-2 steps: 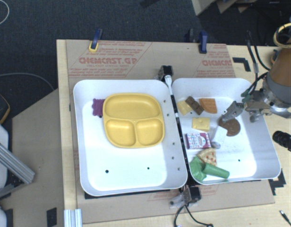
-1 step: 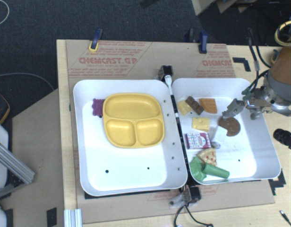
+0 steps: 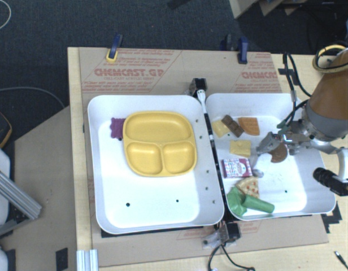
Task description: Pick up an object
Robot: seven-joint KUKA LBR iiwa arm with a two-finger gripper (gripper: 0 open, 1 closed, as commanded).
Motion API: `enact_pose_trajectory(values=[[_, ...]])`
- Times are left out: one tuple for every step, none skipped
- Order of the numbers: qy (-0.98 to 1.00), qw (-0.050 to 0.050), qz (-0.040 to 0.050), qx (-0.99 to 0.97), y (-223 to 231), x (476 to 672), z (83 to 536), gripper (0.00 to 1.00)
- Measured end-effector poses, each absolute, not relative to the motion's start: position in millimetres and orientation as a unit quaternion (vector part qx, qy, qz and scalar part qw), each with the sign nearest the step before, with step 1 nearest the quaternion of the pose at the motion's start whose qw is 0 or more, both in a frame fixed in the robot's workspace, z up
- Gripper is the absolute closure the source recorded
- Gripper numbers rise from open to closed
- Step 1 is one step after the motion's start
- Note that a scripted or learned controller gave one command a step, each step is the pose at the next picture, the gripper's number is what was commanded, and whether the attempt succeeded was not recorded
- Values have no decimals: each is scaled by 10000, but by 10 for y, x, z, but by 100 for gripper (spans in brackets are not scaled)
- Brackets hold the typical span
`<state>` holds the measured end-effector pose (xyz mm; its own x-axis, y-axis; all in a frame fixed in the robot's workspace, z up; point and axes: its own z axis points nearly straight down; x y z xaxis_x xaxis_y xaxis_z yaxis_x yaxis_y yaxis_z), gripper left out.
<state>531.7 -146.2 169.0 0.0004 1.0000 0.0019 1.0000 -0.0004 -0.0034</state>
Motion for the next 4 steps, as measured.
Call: enact_pose_trajectory(values=[[-7070,17,4,-7072,-1531,5302,1112,0],[-7071,17,6,-7072,-1525,5301,842,0],[-7067,4,-1,-7075,-1528,5304,950,100],[-7074,-28,-13,-7068,-1489,5262,1561,100]])
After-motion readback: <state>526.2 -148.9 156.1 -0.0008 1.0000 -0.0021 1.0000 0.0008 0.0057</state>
